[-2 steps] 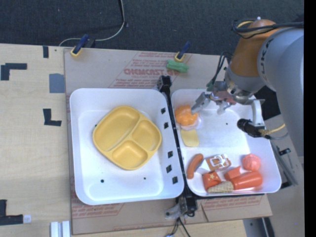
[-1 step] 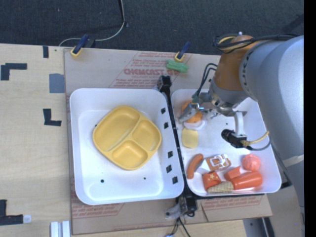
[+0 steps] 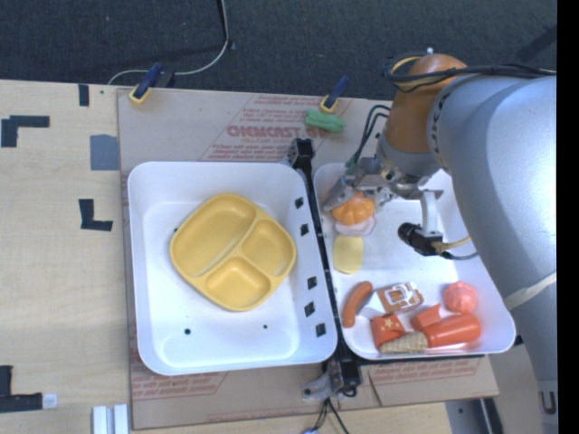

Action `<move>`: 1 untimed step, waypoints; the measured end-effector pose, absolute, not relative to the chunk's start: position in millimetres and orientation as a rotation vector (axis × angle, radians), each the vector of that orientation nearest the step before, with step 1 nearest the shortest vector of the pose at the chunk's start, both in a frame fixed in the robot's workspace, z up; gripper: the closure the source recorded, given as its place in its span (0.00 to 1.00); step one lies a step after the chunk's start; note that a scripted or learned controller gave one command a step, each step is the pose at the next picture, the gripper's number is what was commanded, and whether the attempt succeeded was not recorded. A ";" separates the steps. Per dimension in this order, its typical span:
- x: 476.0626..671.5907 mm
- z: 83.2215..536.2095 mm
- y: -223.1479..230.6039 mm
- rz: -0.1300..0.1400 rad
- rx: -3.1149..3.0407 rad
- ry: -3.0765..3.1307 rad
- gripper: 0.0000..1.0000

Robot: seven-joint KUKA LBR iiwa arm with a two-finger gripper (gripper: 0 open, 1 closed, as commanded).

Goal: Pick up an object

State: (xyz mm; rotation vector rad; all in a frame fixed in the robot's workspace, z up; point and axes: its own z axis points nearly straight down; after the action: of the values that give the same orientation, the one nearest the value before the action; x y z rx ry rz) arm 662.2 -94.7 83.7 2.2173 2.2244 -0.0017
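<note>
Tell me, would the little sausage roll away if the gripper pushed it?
Probably, at least sideways. The sausage looks rounded and smooth, so a push across its length could roll it on the right bin's flat floor. It looks like a stiff, light plastic toy, so it should keep its shape. Its slight curve might make it wobble rather than roll straight.

Dark carpet (image 3: pixel 271 16) behind w/ black cable (image 3: pixel 220 25); light wood bench (image 3: pixel 54 269), cardboard sheet (image 3: pixel 235 129) clamped on top.

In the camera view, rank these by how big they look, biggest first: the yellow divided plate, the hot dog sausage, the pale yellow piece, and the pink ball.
1. yellow divided plate, by far
2. hot dog sausage
3. pale yellow piece and pink ball: too alike to rank
</note>
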 end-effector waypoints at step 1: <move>667.4 83.9 -97.0 -0.007 2.220 2.226 0.00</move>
State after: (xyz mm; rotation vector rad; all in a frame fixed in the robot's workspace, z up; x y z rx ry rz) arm 667.4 -97.0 83.9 2.2204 2.2265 -0.0066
